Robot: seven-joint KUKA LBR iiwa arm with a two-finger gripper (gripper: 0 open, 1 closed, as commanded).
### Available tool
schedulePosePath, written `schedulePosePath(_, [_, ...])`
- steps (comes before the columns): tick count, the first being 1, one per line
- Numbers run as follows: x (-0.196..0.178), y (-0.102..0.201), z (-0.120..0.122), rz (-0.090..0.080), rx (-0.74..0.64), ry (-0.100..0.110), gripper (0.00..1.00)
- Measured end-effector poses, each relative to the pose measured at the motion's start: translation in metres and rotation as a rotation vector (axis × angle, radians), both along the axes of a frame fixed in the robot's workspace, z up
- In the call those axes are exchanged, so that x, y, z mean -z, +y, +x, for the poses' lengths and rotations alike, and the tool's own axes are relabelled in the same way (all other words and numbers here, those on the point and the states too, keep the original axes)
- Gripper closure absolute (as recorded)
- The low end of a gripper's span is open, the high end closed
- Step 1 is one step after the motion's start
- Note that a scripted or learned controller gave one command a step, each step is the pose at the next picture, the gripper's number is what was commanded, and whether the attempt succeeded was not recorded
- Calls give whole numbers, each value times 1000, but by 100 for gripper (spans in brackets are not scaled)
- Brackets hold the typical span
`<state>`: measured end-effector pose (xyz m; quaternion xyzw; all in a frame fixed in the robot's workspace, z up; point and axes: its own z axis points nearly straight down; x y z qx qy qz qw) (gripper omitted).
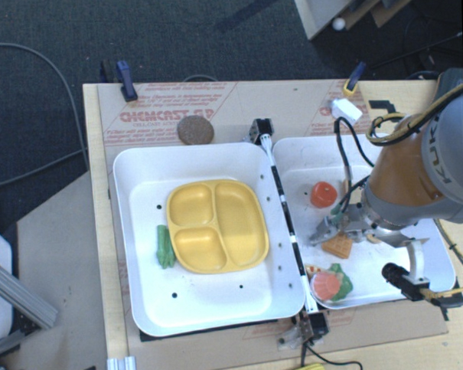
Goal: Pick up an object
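We are reaching in from the right over the right-hand bin (438,275), because that is where the small loose things are lying, while the left-hand bin (133,223) is carrying a yellow divided plate (216,225) with a green pod-shaped piece (165,246) just beside its left rim. Our pincer (331,228) is hanging low in the middle of the right bin, its grey metal tips pointing toward the divider between the bins; we cannot tell from this slant whether it is set wide or narrow, and nothing is visibly held in it. A tan, cracker-like piece (338,247) is lying just beside and below the tips, possibly touching them, so we judge it to be the likeliest target. A red tomato-like ball (323,193) is sitting near, toward the far side of the bin, and a pink-and-green toy (331,284) is resting near the bin's front left corner, apart from the pincer. Both bins are sitting on a cardboard-covered table (213,104), where a brown disc (195,131) is lying behind the left bin. We judge the pick as not yet made.
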<state>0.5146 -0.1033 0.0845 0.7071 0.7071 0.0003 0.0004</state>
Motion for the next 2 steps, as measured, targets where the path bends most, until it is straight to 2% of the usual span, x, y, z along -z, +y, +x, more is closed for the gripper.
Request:
schedulePosePath(1, [-10,0,0,-1,0,-2,100])
schedulePosePath(2, [-10,0,0,0,1,-1,0])
